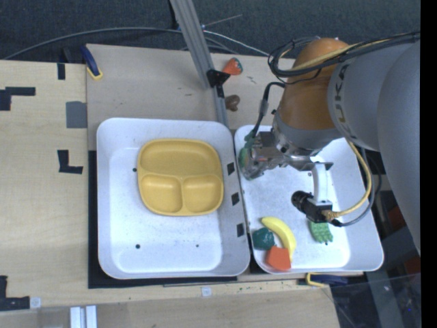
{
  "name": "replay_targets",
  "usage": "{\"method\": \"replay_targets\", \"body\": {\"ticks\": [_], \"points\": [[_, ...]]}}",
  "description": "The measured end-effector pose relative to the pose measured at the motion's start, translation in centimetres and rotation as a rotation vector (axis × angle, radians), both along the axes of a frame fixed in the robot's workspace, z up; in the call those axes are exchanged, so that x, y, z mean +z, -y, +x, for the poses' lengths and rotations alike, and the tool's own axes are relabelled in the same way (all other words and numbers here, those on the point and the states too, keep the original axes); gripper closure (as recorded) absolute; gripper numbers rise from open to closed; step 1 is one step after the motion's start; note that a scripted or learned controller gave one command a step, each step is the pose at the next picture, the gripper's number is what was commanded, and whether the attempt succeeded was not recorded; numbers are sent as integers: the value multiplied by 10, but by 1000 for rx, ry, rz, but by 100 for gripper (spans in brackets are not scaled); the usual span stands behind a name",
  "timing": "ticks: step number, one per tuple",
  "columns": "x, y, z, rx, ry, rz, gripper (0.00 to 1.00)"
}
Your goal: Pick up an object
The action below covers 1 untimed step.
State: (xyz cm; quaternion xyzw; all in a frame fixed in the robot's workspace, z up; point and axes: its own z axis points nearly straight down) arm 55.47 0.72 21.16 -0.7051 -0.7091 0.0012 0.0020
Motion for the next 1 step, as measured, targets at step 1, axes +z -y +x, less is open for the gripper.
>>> {"method": "replay_targets", "body": {"ticks": [1], "points": [[8, -55, -21, 2, 1, 1, 100]]}}
